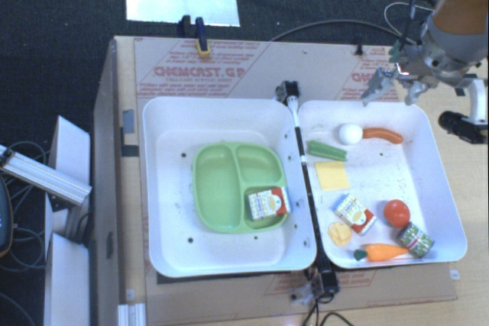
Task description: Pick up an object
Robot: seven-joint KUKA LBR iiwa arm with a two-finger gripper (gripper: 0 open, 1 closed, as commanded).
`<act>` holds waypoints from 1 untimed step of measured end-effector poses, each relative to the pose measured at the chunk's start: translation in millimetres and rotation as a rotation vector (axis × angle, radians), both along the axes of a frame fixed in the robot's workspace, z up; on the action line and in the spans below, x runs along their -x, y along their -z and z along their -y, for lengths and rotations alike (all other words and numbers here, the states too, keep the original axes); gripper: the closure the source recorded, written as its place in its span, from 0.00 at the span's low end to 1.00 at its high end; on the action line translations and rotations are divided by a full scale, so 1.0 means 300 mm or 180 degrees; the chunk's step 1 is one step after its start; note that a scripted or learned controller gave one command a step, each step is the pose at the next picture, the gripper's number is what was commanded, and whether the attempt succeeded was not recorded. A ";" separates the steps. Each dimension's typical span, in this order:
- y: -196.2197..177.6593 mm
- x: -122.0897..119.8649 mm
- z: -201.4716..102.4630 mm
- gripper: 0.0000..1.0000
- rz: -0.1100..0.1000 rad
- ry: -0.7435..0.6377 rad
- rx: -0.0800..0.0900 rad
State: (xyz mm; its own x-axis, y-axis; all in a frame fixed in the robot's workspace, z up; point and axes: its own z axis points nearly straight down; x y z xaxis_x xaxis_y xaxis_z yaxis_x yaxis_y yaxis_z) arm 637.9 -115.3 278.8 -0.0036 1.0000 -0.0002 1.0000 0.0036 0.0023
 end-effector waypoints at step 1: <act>0.460 0.004 0.088 0.00 -0.0014 0.0008 0.0000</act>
State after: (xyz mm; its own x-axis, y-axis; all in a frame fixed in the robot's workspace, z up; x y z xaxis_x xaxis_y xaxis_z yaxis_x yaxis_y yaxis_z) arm 636.7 -141.8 140.8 -0.0013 1.0000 -0.0002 1.0000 0.0013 -0.0021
